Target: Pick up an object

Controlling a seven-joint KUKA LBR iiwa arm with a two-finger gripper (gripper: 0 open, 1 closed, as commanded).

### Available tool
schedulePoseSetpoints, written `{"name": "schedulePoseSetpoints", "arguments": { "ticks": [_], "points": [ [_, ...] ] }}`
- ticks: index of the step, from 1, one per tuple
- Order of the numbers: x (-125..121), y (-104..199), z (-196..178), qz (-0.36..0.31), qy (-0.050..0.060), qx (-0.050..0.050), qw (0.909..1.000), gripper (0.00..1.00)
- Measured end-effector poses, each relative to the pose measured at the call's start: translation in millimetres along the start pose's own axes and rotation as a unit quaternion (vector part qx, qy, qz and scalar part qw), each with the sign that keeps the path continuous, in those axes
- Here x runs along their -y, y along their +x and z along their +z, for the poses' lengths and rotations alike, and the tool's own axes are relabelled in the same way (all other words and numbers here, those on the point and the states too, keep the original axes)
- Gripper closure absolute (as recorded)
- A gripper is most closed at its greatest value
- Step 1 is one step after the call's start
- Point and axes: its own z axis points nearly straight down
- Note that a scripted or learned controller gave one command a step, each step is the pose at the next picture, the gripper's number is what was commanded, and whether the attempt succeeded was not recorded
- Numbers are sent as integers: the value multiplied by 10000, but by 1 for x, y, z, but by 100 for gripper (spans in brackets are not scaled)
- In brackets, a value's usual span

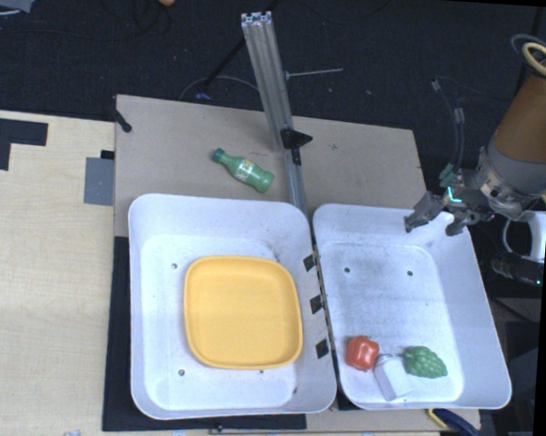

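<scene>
Jaws (437,213): spread apart, nothing between, poised over right bin's (466,275) far edge.
Pepper (362,352): waiting near corner, well apart.

A yellow plate (243,312) is seen in the left bin (148,250); a red pepper (362,352) and green object (424,362) lie in the right bin (473,303), with the gripper (440,216) spread open at its far edge.

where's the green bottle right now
The green bottle lies on its side on the bench, outside the bins, just beyond the left bin's far edge.
</scene>
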Motion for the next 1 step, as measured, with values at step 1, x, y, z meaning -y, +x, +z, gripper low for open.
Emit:
{"name": "schedulePoseSetpoints", "arguments": {
  "ticks": [1],
  "points": [
    [0,0,0,0,1,0,10000,0]
  ]
}}
